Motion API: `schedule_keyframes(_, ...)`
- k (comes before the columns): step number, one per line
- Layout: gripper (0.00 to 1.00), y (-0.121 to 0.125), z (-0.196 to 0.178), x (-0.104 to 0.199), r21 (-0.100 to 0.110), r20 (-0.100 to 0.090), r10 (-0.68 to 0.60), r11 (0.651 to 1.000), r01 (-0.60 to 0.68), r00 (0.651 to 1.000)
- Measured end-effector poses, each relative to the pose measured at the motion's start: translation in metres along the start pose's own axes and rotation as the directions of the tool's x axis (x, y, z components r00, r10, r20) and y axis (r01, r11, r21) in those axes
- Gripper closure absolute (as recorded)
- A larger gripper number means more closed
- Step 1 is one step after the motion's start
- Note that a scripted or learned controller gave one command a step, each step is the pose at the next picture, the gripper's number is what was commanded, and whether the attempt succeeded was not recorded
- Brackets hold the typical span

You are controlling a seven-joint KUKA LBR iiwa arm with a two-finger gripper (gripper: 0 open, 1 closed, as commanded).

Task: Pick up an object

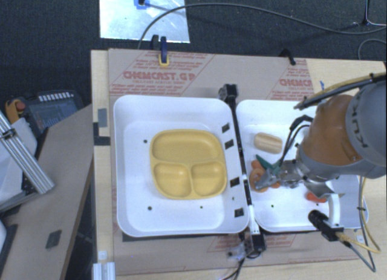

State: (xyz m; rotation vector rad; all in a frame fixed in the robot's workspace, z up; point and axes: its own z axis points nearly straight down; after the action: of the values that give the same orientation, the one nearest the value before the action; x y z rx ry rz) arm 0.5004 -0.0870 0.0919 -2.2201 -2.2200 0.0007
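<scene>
In the right bin (pixel 275 110), a tan bread-like roll (pixel 268 143) lies near the left wall. Just below it is a small orange and green item (pixel 260 166), shaped like a carrot. My gripper (pixel 263 179) is low in this bin, right at that orange item and partly over it. I cannot tell if it touches the item. The grey arm with its orange band (pixel 329 130) covers the right half of the bin. A small orange-red piece (pixel 314 198) peeks out under the wrist.
The left bin (pixel 130 152) holds a yellow divided tray (pixel 186 162) in its middle. A black divider strip (pixel 237 152) runs between the two bins. Cables (pixel 354 242) trail off the arm at the lower right.
</scene>
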Motion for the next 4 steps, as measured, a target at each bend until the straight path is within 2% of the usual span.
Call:
schedule_keyframes(1,1.0,0.003,-0.014,0.0,-0.008,0.0,-0.002,1.0,0.002,1.0)
schedule_keyframes(2,1.0,-0.004,-0.072,-0.004,-0.007,0.002,-0.003,1.0,0.003,1.0)
schedule_keyframes(4,1.0,-0.002,-0.159,-0.006,-0.009,0.002,-0.004,1.0,0.004,1.0)
